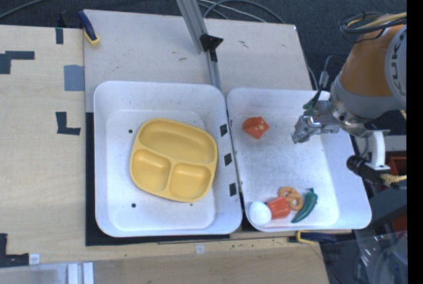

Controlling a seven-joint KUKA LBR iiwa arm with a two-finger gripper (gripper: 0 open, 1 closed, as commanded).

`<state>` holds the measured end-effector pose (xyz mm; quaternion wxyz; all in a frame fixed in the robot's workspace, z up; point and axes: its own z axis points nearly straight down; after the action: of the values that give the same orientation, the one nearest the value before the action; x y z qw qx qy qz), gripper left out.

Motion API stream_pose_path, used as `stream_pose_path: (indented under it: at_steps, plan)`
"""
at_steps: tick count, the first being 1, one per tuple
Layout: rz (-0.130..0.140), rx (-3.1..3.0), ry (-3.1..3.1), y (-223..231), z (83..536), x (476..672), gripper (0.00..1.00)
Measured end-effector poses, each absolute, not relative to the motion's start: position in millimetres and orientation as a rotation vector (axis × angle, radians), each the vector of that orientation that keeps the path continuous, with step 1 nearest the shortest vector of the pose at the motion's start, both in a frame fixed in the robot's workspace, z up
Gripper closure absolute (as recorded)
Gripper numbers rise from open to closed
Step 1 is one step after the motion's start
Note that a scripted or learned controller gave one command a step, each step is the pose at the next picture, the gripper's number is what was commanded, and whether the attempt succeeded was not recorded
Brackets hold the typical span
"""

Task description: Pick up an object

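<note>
The gripper (302, 133) hung over the right bin (344, 210), whether open or closed I could not tell, with nothing seen in it, while the red block (256, 127) lay just to its left and small toys (285, 202) clustered at the near edge.

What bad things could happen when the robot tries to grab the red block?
1. The gripper sits off to the side of the red block, not over it, so closing now would probably catch nothing.
2. The block lies near the wall of the right bin; a nudge could shove it against that wall.
3. The toys in the corner lie bunched together, which may make a clean grab harder there.
</note>
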<state>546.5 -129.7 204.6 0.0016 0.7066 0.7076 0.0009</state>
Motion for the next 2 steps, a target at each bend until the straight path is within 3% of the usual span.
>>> stream_pose_path:
  at_steps: [1, 2]
  plan:
    - [0.005, 2.215, 2.221, -122, 264, 546.7, 1.0]
    - [-0.001, 2.215, 2.231, -62, 249, 555.0, 1.0]
